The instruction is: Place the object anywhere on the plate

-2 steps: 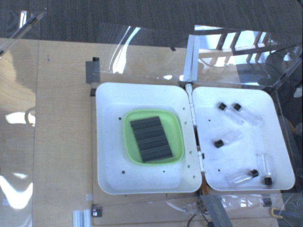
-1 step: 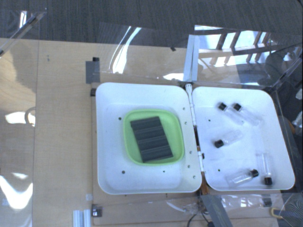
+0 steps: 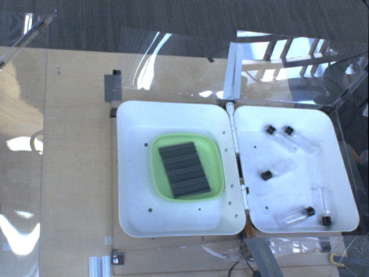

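1 dark grey ribbed block (image 3: 184,170) lies flat on the green plate (image 3: 214,154), roughly at the plate's middle, its long side running from far to near with a slight slant to the right at the near end. Raised ridges cross its top face in about 4 bands. The block sits wholly inside the plate's rim, with green showing all around it. The plate itself is a rounded square and rests in the middle of the left white bin (image 3: 132,154), well clear of that bin's walls. The right white bin (image 3: 253,212) touches the left one along a shared edge, and it holds 5 small clear bottles with black caps: 2 at the far left (image 3: 270,130) (image 3: 297,139), 1 near the middle (image 3: 275,171), and 2 at the near right (image 3: 297,215) (image 3: 324,206), all lying on their sides and apart from the plate. Both bins rest on a pale wooden bench (image 3: 63,172). A small grey bracket (image 3: 112,88) stands just beyond the left bin's far left corner, and a grey upright post (image 3: 233,77) rises beyond the seam between the 2 bins.
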